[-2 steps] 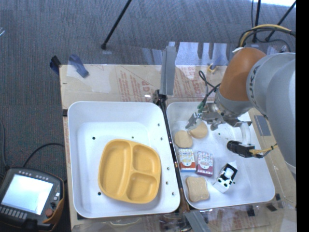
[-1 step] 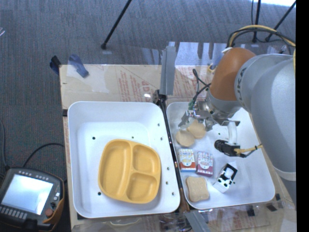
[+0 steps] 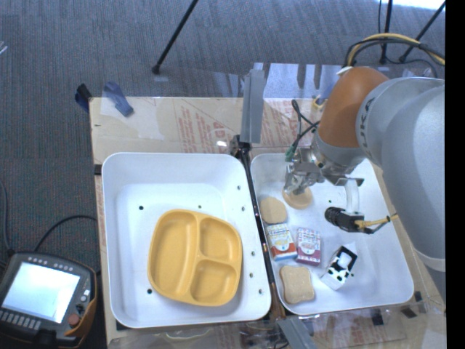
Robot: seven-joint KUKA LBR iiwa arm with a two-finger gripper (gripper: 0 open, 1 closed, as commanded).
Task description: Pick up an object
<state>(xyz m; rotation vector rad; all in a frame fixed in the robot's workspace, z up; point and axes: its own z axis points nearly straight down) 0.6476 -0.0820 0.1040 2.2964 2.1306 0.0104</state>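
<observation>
- A grey carpet [image 3: 73,35] covers the floor around the table, and sunlight falls on its far right corner.
- A pendant [image 3: 43,293] with a lit screen lies on the carpet at the lower left, with a cable running up from it.
- A dark stand leg [image 3: 178,27] slants across the carpet behind the table.
- The table [image 3: 182,126] has a pale, red-printed top, with blue tape [image 3: 116,99] at its far left corner.
- The left bin [image 3: 120,173] holds a yellow divided tray [image 3: 195,257], lying flat.
- A grey post [image 3: 252,111] stands behind the gap between the bins.
- In the right bin [image 3: 385,267], a round biscuit [image 3: 273,209] lies near the left wall.
- In front of the biscuit are two small cartons [image 3: 280,241] side by side, and a toast [image 3: 296,283] lies at the front.
- The gripper [image 3: 296,186] is low over a tan disc [image 3: 299,197] just right of the biscuit. I cannot tell whether it is wide or narrow, or whether it grips the disc.
- A cow-print box [image 3: 339,267] lies tilted to the right of the cartons.
- The arm [image 3: 414,144] fills the right side.
</observation>
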